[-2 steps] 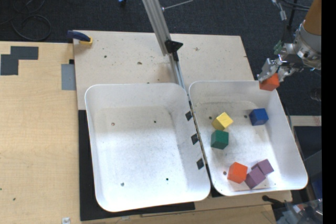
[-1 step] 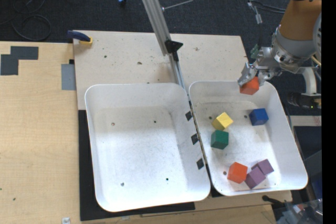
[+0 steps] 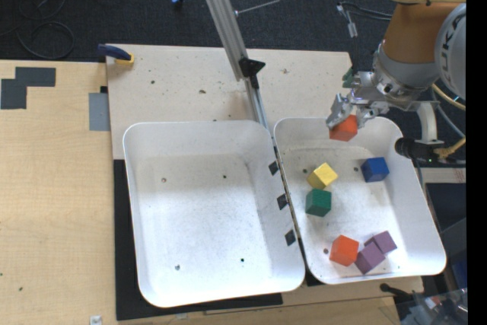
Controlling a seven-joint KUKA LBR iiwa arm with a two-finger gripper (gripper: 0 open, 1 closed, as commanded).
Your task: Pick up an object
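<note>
Left bin [image 3: 152, 164]: white, bare floor apart from dark specks. Nothing taken from here.

Divider between the bins: slanted metal rail [image 3: 228, 27] running down to the shared rim.

Right bin [image 3: 426, 240]: yellow cube [image 3: 323, 175] just above green cube [image 3: 319, 202], the two nearly touching. Blue cube [image 3: 374, 169] apart, toward the right wall. Orange cube [image 3: 344, 250] near the front rim, with two purple cubes [image 3: 376, 250] touching each other just beside it. All resting on the bin floor.

Hand [image 3: 346, 118] above the back edge of the right bin, closed on a red cube [image 3: 343, 129]. Cube visible between the fingers, tilted, apparently clear of the bin floor.

Judgement: grasp made and lift apparently under way, so main part of the task looks done. Left to confirm: cube stays gripped once raised fully clear of the bin. Grip looks off-centre, near the cube's top; slip possible.
</note>
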